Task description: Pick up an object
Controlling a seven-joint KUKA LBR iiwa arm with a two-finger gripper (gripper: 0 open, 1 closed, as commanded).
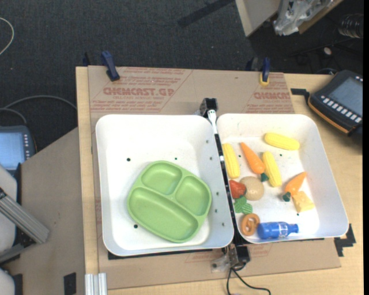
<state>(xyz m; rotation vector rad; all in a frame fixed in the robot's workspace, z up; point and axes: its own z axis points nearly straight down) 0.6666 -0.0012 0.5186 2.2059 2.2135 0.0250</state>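
Brown cardboard sheeting [173, 86] covers the bench beneath two shallow white bins. Inside the left white bin [109, 173] lies a green three-compartment plastic tray [169, 200]. To the tray's right, the right white bin [326, 190] holds the toy food: a yellow corn cob [281, 141] at the far side, two more yellow cobs [231, 160] [271, 168] flanking an orange carrot [252, 157], a beige round potato [252, 188], a red strawberry [237, 188], a brown pretzel [250, 223] and a blue plastic bottle [275, 230] nearest the camera. Part of the robot [297, 14] shows at the top edge, well away from the tray; its gripper's state cannot be told.
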